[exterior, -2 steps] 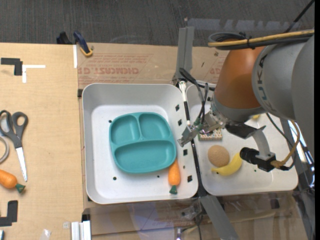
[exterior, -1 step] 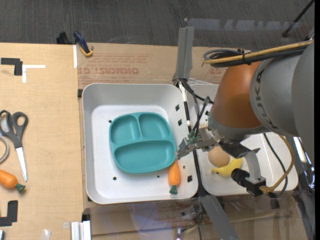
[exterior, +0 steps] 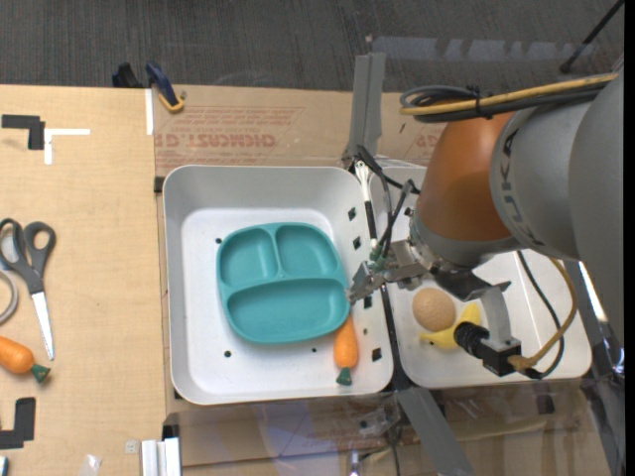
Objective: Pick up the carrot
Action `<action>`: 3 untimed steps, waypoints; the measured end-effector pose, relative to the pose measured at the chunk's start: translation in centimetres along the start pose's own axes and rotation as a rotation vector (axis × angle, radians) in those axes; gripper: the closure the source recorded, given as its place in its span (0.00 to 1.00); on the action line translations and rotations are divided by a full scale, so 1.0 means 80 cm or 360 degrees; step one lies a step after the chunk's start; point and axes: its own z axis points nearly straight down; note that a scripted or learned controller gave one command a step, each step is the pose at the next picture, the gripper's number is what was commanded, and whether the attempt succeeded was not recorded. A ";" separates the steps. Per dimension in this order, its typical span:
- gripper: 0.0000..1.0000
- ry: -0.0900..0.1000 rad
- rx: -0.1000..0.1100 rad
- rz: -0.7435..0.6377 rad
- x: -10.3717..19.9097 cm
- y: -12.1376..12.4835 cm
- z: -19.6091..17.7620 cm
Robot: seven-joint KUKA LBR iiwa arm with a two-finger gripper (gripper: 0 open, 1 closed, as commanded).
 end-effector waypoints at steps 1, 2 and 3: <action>0.00 0.0002 0.0002 0.0310 -0.043 -0.033 0.000; 0.00 0.0001 0.0002 0.0791 -0.112 -0.024 0.001; 0.00 0.0000 0.0003 0.1140 -0.068 0.003 0.001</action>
